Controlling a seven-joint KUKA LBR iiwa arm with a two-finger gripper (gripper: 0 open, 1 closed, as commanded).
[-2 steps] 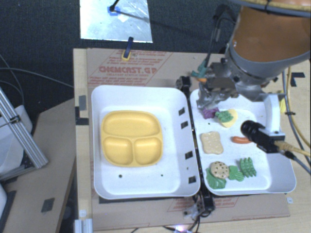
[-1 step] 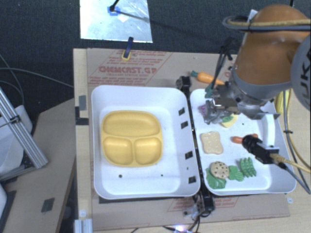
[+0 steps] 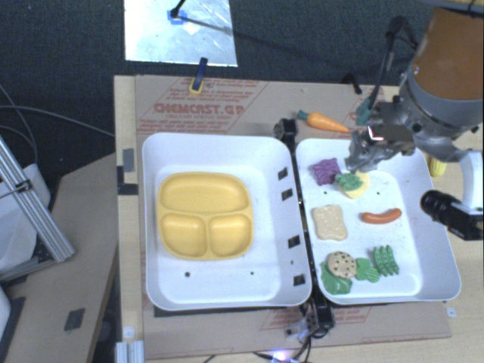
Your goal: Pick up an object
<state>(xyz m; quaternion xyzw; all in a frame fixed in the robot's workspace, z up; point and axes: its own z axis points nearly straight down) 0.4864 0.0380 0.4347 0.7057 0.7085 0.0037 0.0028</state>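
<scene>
My gripper (image 3: pixel 358 165) hangs low in the right bin (image 3: pixel 442 267), near its back edge, right above a small yellow piece with a green top (image 3: pixel 352 184). Its fingertips seem to touch that piece. A purple toy (image 3: pixel 327 171) lies just left of it. Further forward lie a red sausage (image 3: pixel 380 217), a beige cracker (image 3: pixel 330 222), a cookie (image 3: pixel 341 264) on a green leaf (image 3: pixel 333 281), and green pea pods (image 3: pixel 385 259).
The left bin (image 3: pixel 151 203) holds a yellow divided plate (image 3: pixel 204 214). An orange carrot (image 3: pixel 324 122) rests on the cardboard behind the right bin. A black fitting (image 3: pixel 450 212) sticks in at the right edge. A metal frame (image 3: pixel 30 203) stands at far left.
</scene>
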